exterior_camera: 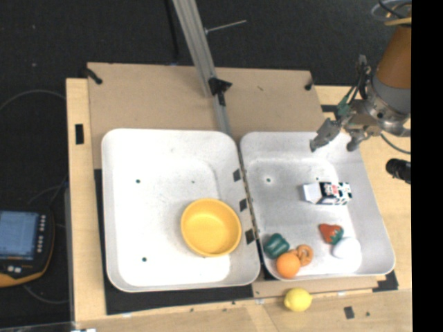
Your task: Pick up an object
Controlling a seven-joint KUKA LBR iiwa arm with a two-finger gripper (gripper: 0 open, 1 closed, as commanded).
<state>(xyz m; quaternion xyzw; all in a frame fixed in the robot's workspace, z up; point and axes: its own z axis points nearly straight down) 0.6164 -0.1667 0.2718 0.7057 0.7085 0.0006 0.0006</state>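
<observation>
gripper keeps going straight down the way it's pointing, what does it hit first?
Probably bare floor of the right bin near its top edge. The gripper points down with fingers apart; the small carton lies nearer the camera. Depth unclear.

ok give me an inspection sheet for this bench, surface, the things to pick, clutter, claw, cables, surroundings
Surface: tan bench bearing two white bins, left bin and right bin, side by side.
Job's things: yellow bowl in the left bin; in the right bin a carton, red piece, white piece, green block, orange touching a small orange toy.
Clutter: lemon on the bench, outside the bins at the front.
Claw: claw open, over the right bin's far edge, holding nothing.
Cables: thin cable on the floor at left.
Surroundings: dark floor, metal pole, handheld screen at left.
</observation>
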